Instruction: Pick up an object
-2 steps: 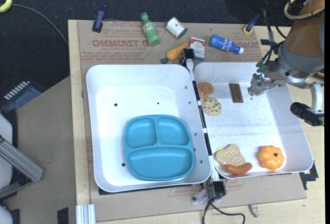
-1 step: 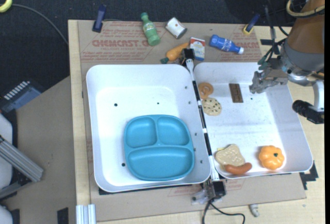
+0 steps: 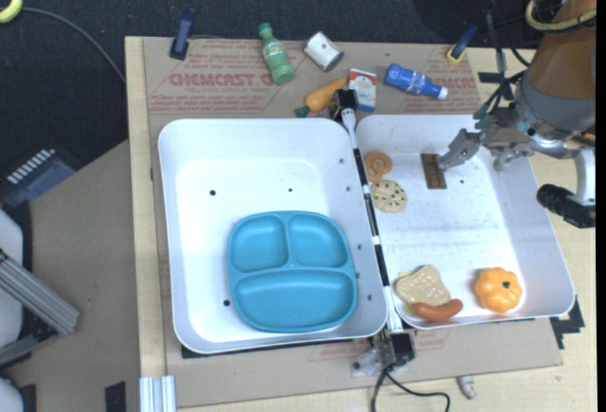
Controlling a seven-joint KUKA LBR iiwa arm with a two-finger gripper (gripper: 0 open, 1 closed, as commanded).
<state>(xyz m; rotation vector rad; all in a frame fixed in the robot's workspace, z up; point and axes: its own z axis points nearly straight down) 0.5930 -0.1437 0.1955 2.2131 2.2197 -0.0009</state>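
Observation:
In the right bin [image 3: 530, 240] lie a small brown bar [image 3: 434, 170], a ring-shaped pretzel [image 3: 378, 164], a round cookie [image 3: 388, 197], a bread slice [image 3: 422, 286], a sausage [image 3: 437, 310] and an orange pumpkin [image 3: 499, 289]. My gripper [image 3: 479, 152] hangs over the far part of this bin and is open, with nothing between its fingers. Its left finger [image 3: 459, 149] ends just above and right of the brown bar. In the left bin [image 3: 189, 211] sits a blue divided plate [image 3: 292, 270].
Behind the bins, on the board, lie a green bottle [image 3: 276, 55], a white can [image 3: 323, 50], a small carton [image 3: 361, 88], an orange piece [image 3: 322, 98] and a blue bottle [image 3: 415, 81]. The arm's orange band [image 3: 566, 60] rises at the right edge.

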